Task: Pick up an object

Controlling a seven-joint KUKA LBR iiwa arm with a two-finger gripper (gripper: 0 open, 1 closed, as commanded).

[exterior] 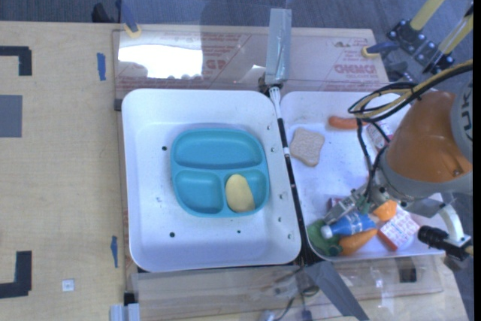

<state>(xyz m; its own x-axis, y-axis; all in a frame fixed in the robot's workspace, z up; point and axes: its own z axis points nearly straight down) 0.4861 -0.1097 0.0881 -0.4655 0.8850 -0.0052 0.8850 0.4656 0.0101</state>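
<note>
Pile of small objects (359,229) heaped in the near left corner of the right bin (338,162), hard against its wall. In the pile: a blue and white tube (350,224) lying on its side, a green piece (315,231) at the tube's left end, an orange carrot-shaped piece (360,240) just below the tube and touching it, a small orange piece (385,210) above and to the right, and a red and white box (399,231) at the pile's right edge. Farther back in the same bin, well apart from the pile, a tan slice of bread (307,147) lying flat near the left wall, and an orange sausage-shaped piece (343,122) near the far wall. Left bin (143,162) beside it, the two bins touching along their shared edge, both on the wooden desk (52,162). In the middle of the left bin, a blue divided tray (218,150) with one long compartment at the back and two smaller ones in front. In the front right compartment, a yellow oval lump (240,193); nothing seen in the other two compartments. Arm (428,143) reaching in from the right, orange band over the right bin, black cables looping above it. End effector (364,201) low over the top of the pile, just above the tube and beside the small orange piece. Cannot tell whether apart, together or clamped on anything: too much hidden under the wrist and too small to make out.
</note>
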